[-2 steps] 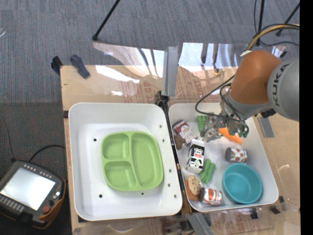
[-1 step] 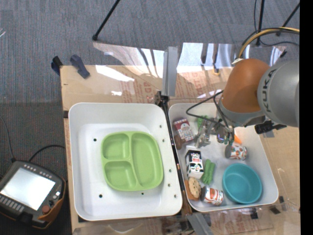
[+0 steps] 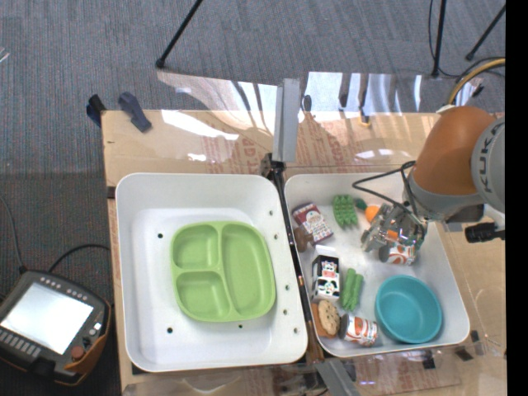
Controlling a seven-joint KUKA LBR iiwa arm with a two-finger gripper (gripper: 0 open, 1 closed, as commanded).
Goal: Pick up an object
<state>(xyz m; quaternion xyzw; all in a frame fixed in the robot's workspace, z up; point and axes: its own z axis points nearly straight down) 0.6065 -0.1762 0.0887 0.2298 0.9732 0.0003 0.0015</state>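
At the near left corner, outside the bench, a tablet-like controller (image 3: 49, 324) with a pale screen lies on the dark floor.

The left bin (image 3: 140, 196) holds a light green plate (image 3: 223, 271) with three compartments. The plate lies flat, near the middle of this bin.

In the right bin (image 3: 455, 299), the nearest things are a small can (image 3: 360, 329) with a red and white label, lying on its side, and a brown cookie (image 3: 327, 318) just left of it. The can lies against the near left edge of a teal bowl (image 3: 408, 308), which stands upright in the near right part of the bin. A little farther, a small white carton (image 3: 327, 277) with a dark picture lies beside a green pea pod (image 3: 352, 289). Farther again, close to the left wall, lies a red and white packet (image 3: 309, 219), and to its right a green leafy toy (image 3: 344, 210) and a small orange piece (image 3: 373, 212).

The gripper (image 3: 388, 239) is low in the right bin, over a small red and white object (image 3: 401, 254) that is just beyond the bowl. The object touches or is very close under the claw, but I cannot tell if the claw is apart or together, or if it clamps the object. Above it the arm (image 3: 454, 163) shows its orange band and goes out to the right.

Beyond the bins, the brown bench top (image 3: 206, 134) shines with reflections, and farther still is grey carpet (image 3: 99, 31) with black stand legs (image 3: 183, 25).
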